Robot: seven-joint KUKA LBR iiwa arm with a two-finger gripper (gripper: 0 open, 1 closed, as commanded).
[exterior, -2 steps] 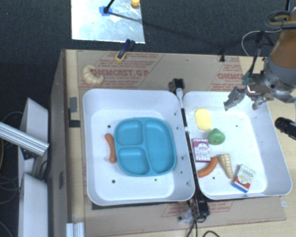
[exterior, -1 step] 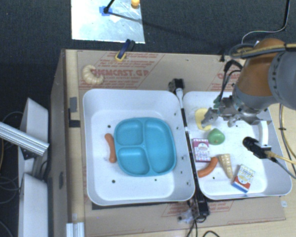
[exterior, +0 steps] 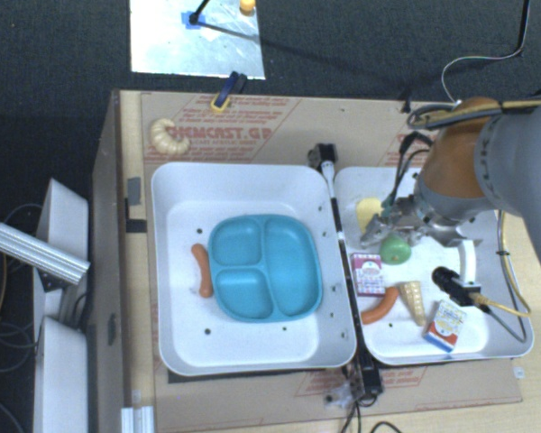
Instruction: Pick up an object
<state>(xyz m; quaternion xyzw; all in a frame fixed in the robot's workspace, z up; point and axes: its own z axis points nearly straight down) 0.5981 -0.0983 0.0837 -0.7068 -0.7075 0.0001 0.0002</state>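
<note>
My gripper (exterior: pixel 385 227) hangs low over the back left of the right bin (exterior: pixel 496 345), reaching in from the right. A green round fruit (exterior: pixel 397 250) lies just below and in front of it, partly covered by the gripper's metal parts. Just behind the gripper sits a yellow fruit (exterior: pixel 368 210). In front of them lie a small pink box (exterior: pixel 369 274), an orange sausage (exterior: pixel 380 306), a pale wedge (exterior: pixel 414 299) and a white carton with blue and orange print (exterior: pixel 443 324).
The left bin (exterior: pixel 176 206) holds a blue divided plate (exterior: pixel 263 267) with another orange sausage (exterior: pixel 203 270) beside it on the left. A black divider rail (exterior: pixel 341 242) runs between the bins. A beige ridged object (exterior: pixel 166 136) lies on the cardboard behind the left bin.
</note>
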